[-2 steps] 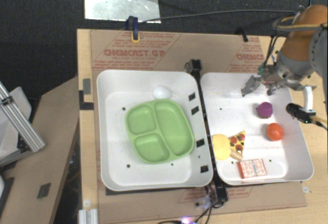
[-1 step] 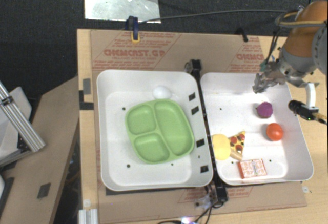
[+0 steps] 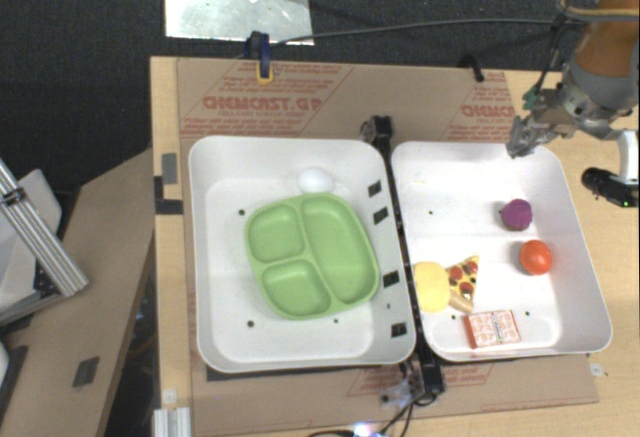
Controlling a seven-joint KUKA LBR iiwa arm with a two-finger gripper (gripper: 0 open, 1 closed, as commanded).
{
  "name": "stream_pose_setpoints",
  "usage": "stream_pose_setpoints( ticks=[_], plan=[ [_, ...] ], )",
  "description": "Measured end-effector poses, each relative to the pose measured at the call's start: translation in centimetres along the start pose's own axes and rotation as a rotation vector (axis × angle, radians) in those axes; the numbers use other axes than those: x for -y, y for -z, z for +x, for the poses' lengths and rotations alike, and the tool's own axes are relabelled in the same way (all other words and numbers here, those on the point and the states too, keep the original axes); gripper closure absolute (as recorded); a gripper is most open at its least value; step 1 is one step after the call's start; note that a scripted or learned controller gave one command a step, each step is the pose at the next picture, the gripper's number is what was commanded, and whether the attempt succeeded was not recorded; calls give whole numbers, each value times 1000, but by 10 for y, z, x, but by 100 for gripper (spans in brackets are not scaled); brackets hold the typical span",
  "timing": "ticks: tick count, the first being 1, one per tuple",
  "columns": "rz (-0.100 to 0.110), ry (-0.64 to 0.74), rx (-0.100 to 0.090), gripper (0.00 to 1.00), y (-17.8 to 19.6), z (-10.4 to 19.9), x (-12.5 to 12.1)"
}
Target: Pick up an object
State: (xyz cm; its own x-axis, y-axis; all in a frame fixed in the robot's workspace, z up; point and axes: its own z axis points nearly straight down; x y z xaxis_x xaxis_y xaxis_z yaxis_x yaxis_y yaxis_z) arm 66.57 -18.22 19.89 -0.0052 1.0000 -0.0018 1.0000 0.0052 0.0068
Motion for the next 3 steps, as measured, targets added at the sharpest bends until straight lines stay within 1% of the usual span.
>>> stream_pose_setpoints(
  ticks=[1, 2, 3],
  plan=[
    [0, -3, 0, 100, 51, -9, 2],
    [1, 0, 0, 100, 97, -9, 1],
    [6, 2, -2, 100, 88, 37, 16]
  ],
)
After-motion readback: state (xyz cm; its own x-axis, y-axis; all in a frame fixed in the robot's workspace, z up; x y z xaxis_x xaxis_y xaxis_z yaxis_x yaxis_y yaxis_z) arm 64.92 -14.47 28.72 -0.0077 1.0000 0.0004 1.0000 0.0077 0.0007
